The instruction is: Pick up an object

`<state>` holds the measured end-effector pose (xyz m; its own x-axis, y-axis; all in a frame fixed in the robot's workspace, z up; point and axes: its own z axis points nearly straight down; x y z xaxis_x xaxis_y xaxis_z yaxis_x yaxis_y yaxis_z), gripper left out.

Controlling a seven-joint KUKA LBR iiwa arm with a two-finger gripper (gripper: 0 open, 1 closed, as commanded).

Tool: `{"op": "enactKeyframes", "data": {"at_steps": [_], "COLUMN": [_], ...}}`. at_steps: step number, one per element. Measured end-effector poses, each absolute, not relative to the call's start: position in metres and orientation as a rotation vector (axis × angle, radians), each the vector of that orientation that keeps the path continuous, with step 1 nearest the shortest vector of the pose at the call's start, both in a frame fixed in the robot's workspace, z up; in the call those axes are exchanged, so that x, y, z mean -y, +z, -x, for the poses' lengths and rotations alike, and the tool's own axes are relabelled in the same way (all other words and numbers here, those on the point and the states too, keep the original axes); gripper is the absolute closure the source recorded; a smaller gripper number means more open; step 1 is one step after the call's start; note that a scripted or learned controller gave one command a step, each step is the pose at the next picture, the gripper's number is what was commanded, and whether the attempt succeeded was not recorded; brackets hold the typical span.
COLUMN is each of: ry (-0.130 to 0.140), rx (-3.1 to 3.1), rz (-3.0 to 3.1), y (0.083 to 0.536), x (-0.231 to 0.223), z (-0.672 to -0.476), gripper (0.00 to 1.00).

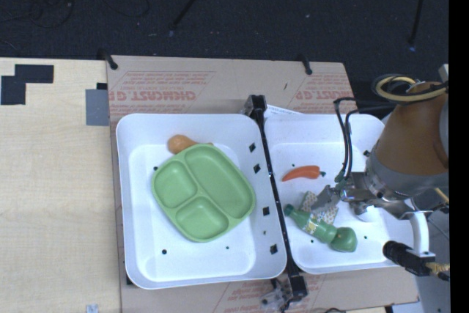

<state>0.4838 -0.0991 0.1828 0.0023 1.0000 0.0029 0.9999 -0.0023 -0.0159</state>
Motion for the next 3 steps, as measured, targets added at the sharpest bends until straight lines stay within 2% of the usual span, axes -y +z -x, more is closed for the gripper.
{"op": "enactKeyframes", "data": {"at_steps": [1,3], "ry": [0.004,0.004], "rx": [2.217,2.218], "rz": [2.219,2.218], "y": [0.188,0.085], "x": [0.099,0.089], "z": [-0.486,-0.479], "gripper": [0.00,0.00]}}
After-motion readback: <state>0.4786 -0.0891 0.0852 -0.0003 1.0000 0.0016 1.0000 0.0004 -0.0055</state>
